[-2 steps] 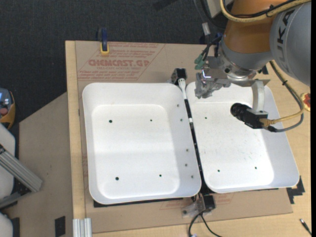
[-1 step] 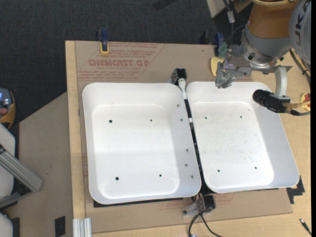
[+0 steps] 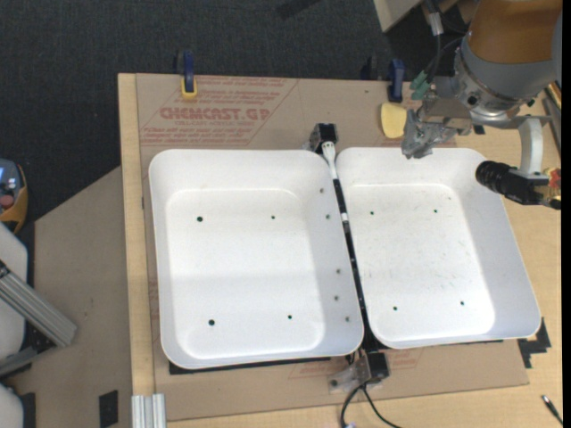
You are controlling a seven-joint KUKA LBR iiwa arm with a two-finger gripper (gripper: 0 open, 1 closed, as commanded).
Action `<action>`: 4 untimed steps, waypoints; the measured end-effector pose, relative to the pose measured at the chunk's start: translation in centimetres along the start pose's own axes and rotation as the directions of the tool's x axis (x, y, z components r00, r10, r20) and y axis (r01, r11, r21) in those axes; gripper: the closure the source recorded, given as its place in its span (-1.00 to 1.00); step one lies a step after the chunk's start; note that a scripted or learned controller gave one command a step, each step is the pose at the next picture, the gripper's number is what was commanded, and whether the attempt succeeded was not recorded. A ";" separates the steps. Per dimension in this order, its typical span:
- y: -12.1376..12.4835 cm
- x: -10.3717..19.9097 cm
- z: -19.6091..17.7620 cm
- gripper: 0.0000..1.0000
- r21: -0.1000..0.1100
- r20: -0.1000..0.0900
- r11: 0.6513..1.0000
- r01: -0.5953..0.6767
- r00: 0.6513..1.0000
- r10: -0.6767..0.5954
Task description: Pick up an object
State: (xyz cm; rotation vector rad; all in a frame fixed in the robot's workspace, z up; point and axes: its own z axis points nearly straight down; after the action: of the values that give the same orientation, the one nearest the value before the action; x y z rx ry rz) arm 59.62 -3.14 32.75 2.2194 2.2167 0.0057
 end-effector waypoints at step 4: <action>-3.2 5.3 -1.8 1.00 -0.001 0.000 1.000 0.002 1.000 -0.002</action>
State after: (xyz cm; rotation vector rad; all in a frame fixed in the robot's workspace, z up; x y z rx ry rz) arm 56.42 2.19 34.49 2.2171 2.2184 0.0071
